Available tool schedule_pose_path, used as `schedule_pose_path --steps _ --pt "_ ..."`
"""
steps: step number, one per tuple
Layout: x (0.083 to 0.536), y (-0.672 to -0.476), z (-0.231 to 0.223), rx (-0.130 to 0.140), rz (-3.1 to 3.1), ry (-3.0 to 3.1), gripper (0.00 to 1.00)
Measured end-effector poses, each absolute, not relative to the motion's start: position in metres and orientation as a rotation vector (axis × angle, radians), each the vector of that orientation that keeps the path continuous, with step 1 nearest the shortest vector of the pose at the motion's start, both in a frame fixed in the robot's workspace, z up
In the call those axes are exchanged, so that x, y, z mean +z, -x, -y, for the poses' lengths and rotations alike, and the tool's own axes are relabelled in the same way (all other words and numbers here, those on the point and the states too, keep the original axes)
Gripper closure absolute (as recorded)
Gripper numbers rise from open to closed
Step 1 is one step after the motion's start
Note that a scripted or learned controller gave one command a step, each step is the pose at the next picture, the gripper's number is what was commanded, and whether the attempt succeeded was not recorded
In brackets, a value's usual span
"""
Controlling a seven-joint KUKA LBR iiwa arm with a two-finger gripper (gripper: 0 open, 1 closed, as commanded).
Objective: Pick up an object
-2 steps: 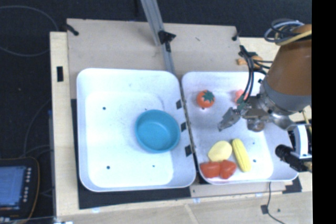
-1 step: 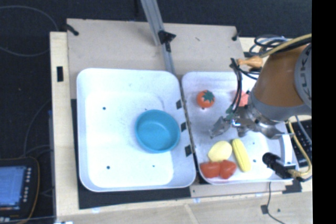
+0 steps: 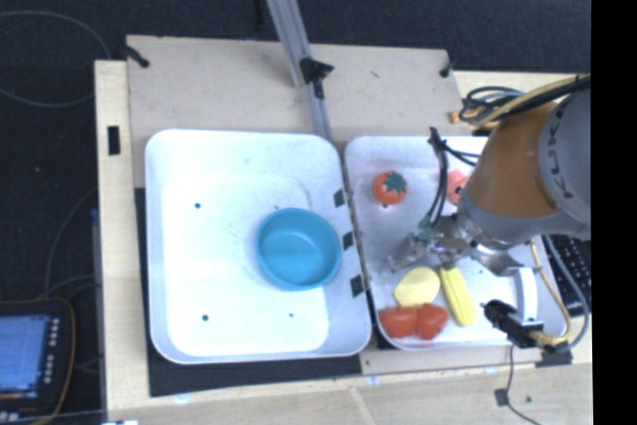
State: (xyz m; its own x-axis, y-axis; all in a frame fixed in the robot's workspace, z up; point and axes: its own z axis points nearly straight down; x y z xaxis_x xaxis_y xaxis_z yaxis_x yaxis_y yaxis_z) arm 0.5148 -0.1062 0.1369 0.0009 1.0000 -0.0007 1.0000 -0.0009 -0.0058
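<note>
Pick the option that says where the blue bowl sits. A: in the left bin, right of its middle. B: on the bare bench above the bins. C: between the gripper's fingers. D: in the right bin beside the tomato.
A: the blue bowl rests on the floor of the left bin, near the wall it shares with the right bin, apart from the tomato.

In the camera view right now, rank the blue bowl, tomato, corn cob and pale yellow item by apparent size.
1. blue bowl
2. pale yellow item and corn cob, too alike to rank
3. tomato
</note>
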Motion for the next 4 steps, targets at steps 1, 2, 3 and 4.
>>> schedule_pose_path --steps 1,2,3,4 --pt "0.152 -0.517 0.106 -0.005 2.208 2.234 1.00" --pt "0.213 -0.515 0.100 -0.007 2.229 2.218 1.00" --pt "0.213 -0.516 0.100 -0.004 2.226 2.220 1.00" --pt "0.228 -0.529 0.052 -0.005 2.231 2.211 1.00"
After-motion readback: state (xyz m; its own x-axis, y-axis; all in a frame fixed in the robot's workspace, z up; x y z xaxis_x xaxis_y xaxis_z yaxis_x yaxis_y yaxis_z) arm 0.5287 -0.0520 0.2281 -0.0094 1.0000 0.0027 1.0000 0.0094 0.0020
